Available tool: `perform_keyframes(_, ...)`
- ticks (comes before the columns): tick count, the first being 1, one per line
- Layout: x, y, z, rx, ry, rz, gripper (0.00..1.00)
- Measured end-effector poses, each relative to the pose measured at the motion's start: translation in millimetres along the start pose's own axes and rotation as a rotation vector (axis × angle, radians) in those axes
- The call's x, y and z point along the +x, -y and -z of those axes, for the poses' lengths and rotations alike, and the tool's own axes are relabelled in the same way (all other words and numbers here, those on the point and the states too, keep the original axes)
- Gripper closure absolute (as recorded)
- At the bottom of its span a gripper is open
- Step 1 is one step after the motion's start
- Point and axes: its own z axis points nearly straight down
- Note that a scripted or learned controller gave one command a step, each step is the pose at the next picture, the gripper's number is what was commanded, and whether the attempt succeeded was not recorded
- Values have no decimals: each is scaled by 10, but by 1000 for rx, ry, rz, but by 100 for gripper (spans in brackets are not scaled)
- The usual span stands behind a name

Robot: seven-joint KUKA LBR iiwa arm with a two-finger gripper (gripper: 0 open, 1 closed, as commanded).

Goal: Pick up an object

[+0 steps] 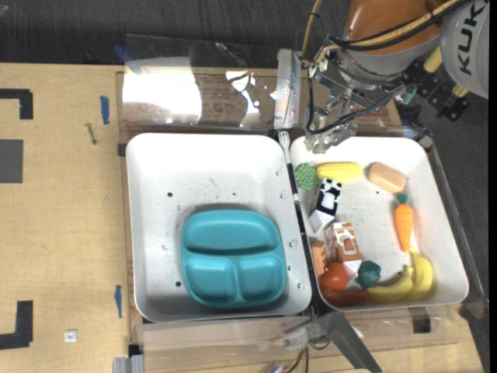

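Observation:
My gripper [329,136] hangs over the back left corner of the right bin [443,208], just behind a yellow corn cob [339,171] and a green knobbly ball [305,176]. Nothing shows in its grasp. Further objects lie in the same bin: a tan bread roll [387,177], a carrot [404,224], a black and white card [329,196], an orange and white carton [344,243], a red tomato [334,280], a small green piece [369,272] and a banana [411,278].
The left bin [155,177] holds a teal divided tray [233,256] near its front. A raised divider [295,200] separates the two bins. Clear plastic sheeting [202,92] lies behind the bins. Cables hang from the arm's wrist [373,53].

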Motion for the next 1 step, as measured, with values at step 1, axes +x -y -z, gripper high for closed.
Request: perform_keyframes(1,2,14,428,9,4,127,100)
